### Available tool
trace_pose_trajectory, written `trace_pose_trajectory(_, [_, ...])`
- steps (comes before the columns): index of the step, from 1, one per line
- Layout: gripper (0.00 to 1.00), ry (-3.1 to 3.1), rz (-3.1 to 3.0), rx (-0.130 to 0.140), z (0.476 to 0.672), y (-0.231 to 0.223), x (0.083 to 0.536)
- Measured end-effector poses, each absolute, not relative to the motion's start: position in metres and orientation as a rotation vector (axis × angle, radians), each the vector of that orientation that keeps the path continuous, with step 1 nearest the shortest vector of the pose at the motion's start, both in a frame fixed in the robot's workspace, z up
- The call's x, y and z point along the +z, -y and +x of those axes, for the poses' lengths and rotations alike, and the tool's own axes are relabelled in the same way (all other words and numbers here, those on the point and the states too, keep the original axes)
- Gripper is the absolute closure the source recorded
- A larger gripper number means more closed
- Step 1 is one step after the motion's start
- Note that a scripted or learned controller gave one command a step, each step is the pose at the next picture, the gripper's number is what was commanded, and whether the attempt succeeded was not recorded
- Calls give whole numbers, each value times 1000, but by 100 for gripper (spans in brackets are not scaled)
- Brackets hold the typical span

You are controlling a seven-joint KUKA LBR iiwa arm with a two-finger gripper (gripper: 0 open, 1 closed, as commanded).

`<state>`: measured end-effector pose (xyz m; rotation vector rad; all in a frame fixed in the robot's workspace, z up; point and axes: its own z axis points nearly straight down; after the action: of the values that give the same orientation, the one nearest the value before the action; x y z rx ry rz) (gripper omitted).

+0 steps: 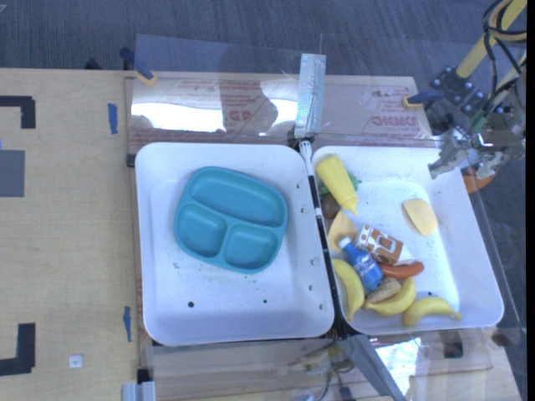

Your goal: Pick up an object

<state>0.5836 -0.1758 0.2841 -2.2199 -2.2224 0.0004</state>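
**Gripper over right bin's far right rim, nothing in it**

From my remote view, the gripper [451, 159] sits at the upper right, above the far right edge of the right bin [478, 249]. I can't tell if the fingers are open or closed; too small and cluttered with cables. I see nothing between them.

Pickable items all lie in the right bin. Count as I see it:
- 1 yellow squeeze bottle [337, 182], lying tilted near the bin's left wall at the top, a bit of green just beside it.
- 1 pale yellow flat oval piece [420, 216], alone on bare white floor, right of centre, nearest to the gripper but apart from it.
- 1 small orange-and-white carton [378, 244], in the middle of the pile.
- 1 blue bottle-like item [364, 267], touching the carton's lower left.
- 1 red-orange sausage-like piece [402, 269], just right of the blue item.
- 3 bananas: banana one [349, 284] along the left wall, banana two [393, 299] curved below the pile, banana three [430, 309] at the front right.
- 1 brownish lump [385, 289] between the bananas; can't tell what it is.

Left bin [159, 307]: 1 teal divided plate [231, 219], three compartments, upright and flat, centred toward the top.

Both bins sit side by side on the wooden table [63, 224].
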Motion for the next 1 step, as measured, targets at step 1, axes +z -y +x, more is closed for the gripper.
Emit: trace_pose_trajectory(1, [0,2190,-2239,10,565,144,169])
